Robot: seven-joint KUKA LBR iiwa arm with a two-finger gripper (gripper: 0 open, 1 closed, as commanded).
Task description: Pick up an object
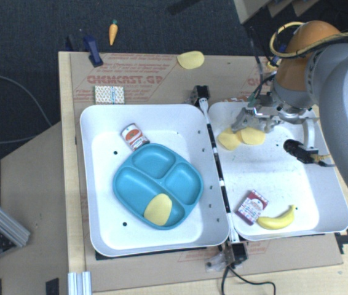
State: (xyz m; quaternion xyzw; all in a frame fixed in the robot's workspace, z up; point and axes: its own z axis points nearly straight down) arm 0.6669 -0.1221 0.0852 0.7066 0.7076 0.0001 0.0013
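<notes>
Two flat yellow pieces lie side by side in the right bin [288, 183], right under the gripper [252, 120]. The left yellow piece [229, 141] sits just below and to the gripper's left in the view; the right yellow piece [253, 137] is directly beneath it, and the two overlap or touch at their edges. The gripper hangs low over them at the far end of that bin. Whether it is released or clenched cannot be told, nor whether it touches either piece. Nothing is seen in its grasp.

Well toward the viewer from the gripper, in the same bin, a small red packet [252, 206] lies just beside a banana [276, 219], near the bin's near rim.

To the gripper's left, in the left bin [100, 165], a blue divided plate [162, 171] rests on the floor of the bin. A yellow lump [158, 209] lies in its nearest compartment. A small red-and-white can [134, 136] lies tilted just beyond the plate.

Farther out on the desk [75, 165], beyond both bins, there are another yellow piece [190, 59], a patterned packet [109, 94] and a blue object [92, 51].
</notes>
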